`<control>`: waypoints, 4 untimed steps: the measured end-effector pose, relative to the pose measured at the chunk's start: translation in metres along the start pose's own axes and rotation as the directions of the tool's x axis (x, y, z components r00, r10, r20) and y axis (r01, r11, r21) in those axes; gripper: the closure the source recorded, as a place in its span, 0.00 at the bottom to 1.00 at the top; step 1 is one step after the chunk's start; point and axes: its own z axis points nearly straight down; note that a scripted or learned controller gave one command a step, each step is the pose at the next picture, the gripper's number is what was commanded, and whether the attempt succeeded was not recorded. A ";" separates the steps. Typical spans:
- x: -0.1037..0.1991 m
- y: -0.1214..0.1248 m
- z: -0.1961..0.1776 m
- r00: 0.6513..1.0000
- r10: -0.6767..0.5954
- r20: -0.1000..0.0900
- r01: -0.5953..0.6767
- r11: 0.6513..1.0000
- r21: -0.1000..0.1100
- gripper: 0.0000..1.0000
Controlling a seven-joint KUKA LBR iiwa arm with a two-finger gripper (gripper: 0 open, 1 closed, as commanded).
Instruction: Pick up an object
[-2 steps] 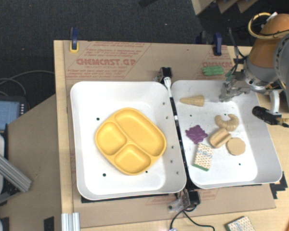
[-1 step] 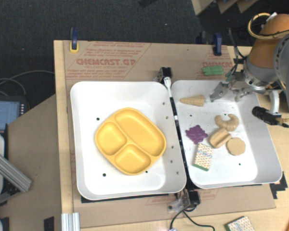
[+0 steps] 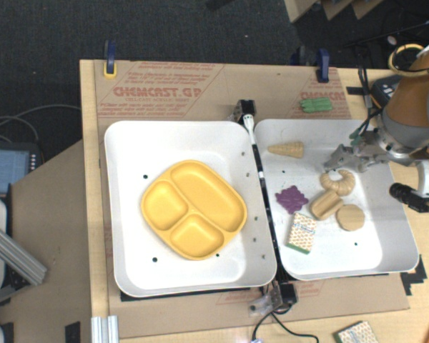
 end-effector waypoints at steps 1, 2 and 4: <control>0.029 0.003 0.001 1.000 0.000 0.009 0.000 1.000 0.005 0.00; 0.000 -0.020 0.000 1.000 -0.001 0.000 0.001 1.000 0.001 0.00; 0.007 -0.012 0.001 1.000 0.001 0.008 -0.001 1.000 0.004 0.00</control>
